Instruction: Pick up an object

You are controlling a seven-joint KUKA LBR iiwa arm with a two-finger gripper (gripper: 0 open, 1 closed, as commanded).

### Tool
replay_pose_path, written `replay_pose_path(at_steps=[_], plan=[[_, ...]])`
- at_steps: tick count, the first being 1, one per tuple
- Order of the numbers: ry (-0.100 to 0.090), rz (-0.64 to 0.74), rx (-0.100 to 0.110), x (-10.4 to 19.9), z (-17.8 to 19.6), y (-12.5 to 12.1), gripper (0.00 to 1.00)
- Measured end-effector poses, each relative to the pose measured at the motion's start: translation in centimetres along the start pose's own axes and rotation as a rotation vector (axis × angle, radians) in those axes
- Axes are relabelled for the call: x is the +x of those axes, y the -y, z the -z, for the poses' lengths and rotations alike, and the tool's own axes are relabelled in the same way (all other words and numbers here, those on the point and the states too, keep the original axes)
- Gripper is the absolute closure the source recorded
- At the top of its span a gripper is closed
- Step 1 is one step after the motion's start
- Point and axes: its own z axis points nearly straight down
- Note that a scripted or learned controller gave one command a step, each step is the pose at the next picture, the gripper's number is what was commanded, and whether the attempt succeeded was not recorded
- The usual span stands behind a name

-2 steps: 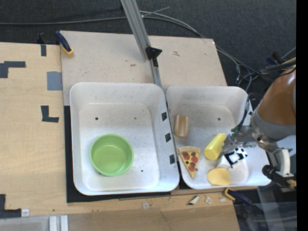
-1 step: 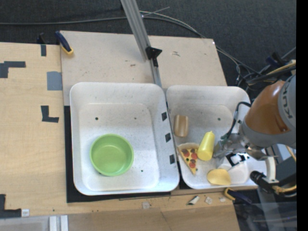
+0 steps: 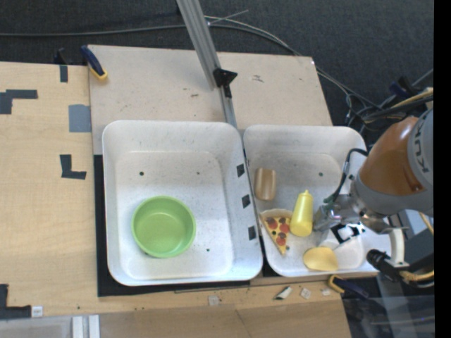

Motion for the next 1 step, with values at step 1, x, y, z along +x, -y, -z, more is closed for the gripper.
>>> replay_pose_path(at_steps=[1], plan=[[-0.002,0.000,0.004,0.09,0.90,0.09,1.00]])
